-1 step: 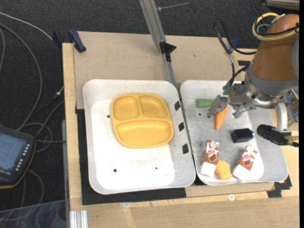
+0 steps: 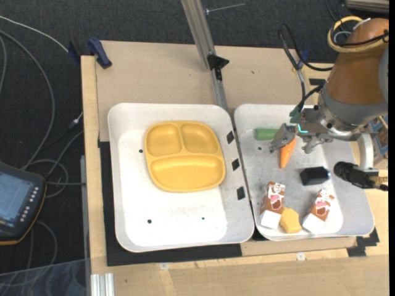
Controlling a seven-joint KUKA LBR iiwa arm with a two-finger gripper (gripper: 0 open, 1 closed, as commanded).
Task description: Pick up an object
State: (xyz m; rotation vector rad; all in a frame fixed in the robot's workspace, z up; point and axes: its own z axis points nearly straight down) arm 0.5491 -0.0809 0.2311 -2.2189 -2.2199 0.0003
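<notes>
An orange carrot-shaped toy (image 2: 284,156) lies in the right bin (image 2: 355,227), near its upper middle. My gripper (image 2: 289,148) hangs right over the carrot's upper end. Its two fingers are spread wider than the carrot, one on each side, so it is open and not clamped on anything. A green piece (image 2: 266,133) lies just left of the gripper. A black block (image 2: 315,176) sits below and to its right.
Two brown-and-white cartons (image 2: 274,197) (image 2: 321,206) and a yellow chunk (image 2: 290,221) lie near the right bin's front. The left bin (image 2: 133,227) bears a yellow divided plate (image 2: 184,155). A metal post (image 2: 200,23) rises behind the bins.
</notes>
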